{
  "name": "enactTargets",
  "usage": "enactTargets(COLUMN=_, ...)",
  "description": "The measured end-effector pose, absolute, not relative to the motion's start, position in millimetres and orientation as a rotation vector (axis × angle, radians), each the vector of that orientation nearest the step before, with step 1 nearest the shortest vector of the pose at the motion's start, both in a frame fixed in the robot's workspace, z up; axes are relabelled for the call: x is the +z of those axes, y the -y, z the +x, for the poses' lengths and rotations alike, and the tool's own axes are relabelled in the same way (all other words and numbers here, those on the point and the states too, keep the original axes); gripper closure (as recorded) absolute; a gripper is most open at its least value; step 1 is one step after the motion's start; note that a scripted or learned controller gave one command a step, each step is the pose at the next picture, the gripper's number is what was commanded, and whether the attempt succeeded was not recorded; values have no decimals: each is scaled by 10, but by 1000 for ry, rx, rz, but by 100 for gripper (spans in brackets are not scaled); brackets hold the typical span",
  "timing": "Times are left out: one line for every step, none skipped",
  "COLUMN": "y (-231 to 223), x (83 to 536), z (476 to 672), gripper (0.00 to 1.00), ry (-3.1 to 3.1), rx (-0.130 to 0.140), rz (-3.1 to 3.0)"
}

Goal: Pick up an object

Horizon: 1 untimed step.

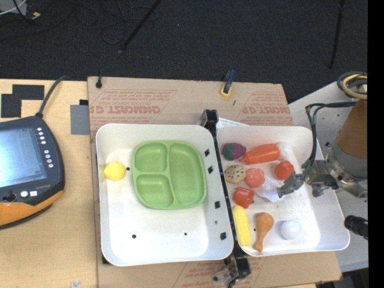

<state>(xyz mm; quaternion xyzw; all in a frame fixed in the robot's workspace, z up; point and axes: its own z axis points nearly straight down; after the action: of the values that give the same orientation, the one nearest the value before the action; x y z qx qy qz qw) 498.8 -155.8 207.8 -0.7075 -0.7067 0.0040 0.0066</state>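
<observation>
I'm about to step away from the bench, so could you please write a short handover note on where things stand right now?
End effector: low over the right bin, near its right side; whether it is open or shut cannot be told, and nothing is seen in its grip.
Right bin: carrot, purple item, cookie, tomato, red piece, red pepper, corn cob, drumstick, white ball.
Left bin: green divided plate, with a lemon beside it.
Done: no pick visible.
Left: grasp and lift one object.
</observation>
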Motion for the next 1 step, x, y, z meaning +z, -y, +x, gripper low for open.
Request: enactTargets(y=1562, x=2131, z=5013, gripper=0, ry=2219, rx=3, rz=-2218)
